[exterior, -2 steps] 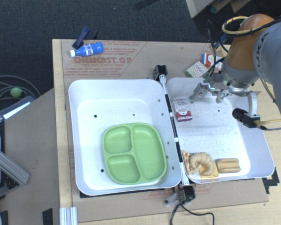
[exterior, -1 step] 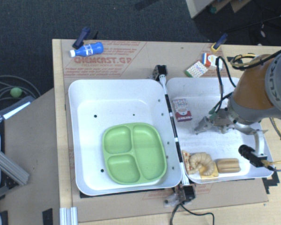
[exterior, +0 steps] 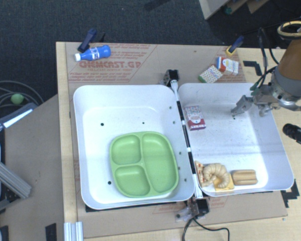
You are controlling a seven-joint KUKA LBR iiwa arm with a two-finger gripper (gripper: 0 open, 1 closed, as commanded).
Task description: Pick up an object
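The desk (exterior: 115,64), a cardboard-topped surface on dark carpet, carries two white bins side by side. In the left bin (exterior: 90,109) a green divided tray (exterior: 143,163) is seen lying flat. In the right bin (exterior: 261,144) three candidates for the pick are found: a small red-and-white carton (exterior: 194,118) against the left wall, and, along the near edge, a pale ridged pastry-like piece (exterior: 213,174) just beside a tan bread-like block (exterior: 244,176).

The gripper (exterior: 247,106) is held above the far right part of the right bin, its fingers spread apart, and nothing is gripped between them.

The carton is judged the cleanest target, since it stands apart from the others; a descent centred over it, with the fingers straddling its narrow sides, is advised, though the bin wall beside it leaves little room.

Beyond the bins, a blue-and-white bottle (exterior: 93,53) and small boxes (exterior: 219,69) are left on the desk.
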